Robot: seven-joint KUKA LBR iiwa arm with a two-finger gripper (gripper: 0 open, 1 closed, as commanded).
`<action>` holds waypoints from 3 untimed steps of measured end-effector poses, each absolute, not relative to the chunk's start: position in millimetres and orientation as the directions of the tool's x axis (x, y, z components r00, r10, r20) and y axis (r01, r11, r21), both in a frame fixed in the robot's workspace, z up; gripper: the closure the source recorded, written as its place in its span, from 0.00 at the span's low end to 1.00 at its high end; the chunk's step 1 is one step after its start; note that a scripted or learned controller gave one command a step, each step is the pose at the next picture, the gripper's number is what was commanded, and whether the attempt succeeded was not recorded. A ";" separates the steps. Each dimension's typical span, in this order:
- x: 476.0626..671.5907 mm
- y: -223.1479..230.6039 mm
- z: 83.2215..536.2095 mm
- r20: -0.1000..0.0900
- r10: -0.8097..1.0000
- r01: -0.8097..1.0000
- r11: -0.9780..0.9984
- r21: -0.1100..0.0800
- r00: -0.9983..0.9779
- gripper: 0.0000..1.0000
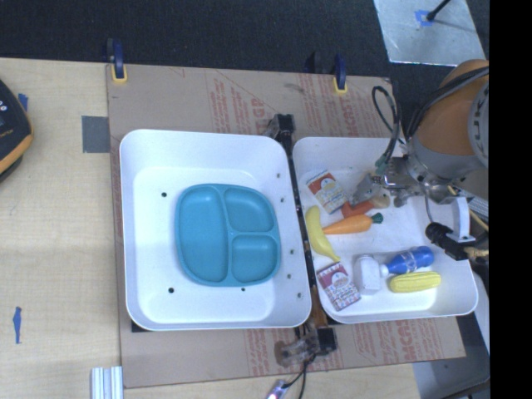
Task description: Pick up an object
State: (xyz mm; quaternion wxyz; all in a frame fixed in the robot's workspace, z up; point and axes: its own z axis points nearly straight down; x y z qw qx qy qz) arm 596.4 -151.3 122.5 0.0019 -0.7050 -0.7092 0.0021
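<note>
Right bin, nearest contents, along its near wall: a small red-and-white packet at the near left; a white cup-like piece just right of it; a yellow corn cob lying on its side at the near right; a blue bottle touching the corn's far side.

Right bin, middle: a yellow banana lying against the left wall, running near to far; an orange carrot just right of it, green tip pointing right.

Right bin, far part: a second red-and-white packet at the far left, tilted; a dark reddish item partly hidden beneath the gripper, its kind unclear.

Gripper: low over the far middle of the right bin, just beyond the carrot, its fingers pointing left. Whether they are spread or pressed together cannot be told, and nothing is seen pinched between them. The grey arm with its orange band enters from the right.

Left bin: a blue three-compartment plate lying flat at its centre.

Bench: brown cardboard sheet under both bins, blue clamps on its far edge.
</note>
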 end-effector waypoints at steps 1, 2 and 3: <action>600.4 -120.0 92.0 0.000 1.000 1.000 0.006 -0.005 -0.006 0.00; 562.2 -101.5 91.5 -0.001 1.000 1.000 0.004 -0.004 -0.004 0.00; 562.3 -102.7 101.7 -0.002 1.000 1.000 0.006 -0.006 -0.006 1.00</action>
